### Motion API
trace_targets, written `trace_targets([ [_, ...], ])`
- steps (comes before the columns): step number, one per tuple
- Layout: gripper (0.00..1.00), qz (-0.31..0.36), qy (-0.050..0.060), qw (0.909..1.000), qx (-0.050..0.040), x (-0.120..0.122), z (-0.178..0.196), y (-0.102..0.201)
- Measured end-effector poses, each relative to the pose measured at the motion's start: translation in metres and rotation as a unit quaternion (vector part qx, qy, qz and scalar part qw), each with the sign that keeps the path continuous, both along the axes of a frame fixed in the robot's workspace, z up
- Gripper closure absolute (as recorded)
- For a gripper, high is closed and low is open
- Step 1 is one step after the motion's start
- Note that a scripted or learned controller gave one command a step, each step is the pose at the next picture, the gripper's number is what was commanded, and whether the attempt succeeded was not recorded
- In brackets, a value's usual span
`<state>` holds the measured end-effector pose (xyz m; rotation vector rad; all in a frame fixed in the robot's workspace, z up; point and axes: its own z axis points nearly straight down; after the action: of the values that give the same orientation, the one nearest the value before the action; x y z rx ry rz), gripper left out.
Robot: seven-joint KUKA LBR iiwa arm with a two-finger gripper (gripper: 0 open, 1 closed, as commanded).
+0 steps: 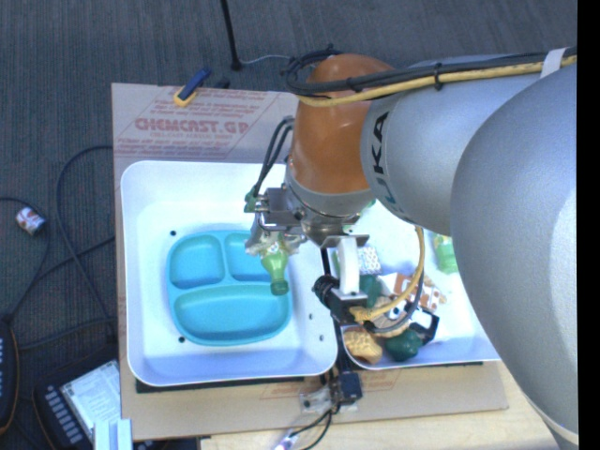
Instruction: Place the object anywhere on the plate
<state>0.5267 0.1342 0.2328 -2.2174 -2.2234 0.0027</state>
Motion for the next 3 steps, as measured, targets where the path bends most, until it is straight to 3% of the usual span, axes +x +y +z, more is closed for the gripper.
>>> trace_targets([
  [1,1.00,-0.001,0.000,1.0000,-0.0004,0.021,-0.101,0.027],
  [2,1.00,-0.002,-0.002,1.0000,-0.0009,0.059,0.000,-0.018],
  [3,1.00,-0.001,-0.001,1.0000,-0.0002,-0.007,0.061,0.022],
])
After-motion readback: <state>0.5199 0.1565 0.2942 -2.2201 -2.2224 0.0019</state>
